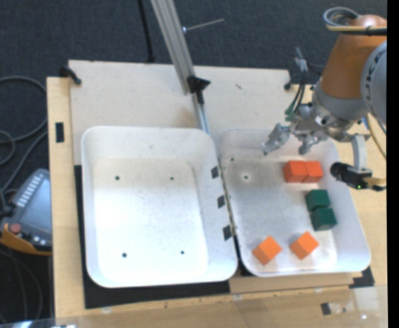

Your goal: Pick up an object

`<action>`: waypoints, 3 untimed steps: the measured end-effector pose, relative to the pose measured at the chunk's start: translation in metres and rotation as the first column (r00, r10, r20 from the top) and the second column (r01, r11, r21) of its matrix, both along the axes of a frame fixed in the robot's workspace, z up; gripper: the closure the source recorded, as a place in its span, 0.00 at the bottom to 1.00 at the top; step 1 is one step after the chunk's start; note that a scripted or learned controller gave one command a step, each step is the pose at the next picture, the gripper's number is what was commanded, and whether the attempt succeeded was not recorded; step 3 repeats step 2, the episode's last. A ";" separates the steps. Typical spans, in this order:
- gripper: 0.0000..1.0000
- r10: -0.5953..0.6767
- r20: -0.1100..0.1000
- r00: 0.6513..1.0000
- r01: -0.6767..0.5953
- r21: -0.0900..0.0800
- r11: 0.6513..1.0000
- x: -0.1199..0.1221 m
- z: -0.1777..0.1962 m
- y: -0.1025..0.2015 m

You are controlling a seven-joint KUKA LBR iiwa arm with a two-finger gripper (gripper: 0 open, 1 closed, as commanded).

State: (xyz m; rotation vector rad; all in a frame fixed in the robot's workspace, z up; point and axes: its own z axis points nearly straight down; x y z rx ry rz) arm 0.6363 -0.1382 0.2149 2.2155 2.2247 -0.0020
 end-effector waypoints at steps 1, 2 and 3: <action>0.00 0.002 -0.002 1.000 -0.002 0.003 1.000 0.015 -0.031 0.050; 0.00 0.002 0.011 1.000 -0.002 0.001 1.000 -0.001 -0.095 -0.017; 0.00 0.002 0.011 1.000 -0.002 0.001 1.000 -0.001 -0.095 -0.017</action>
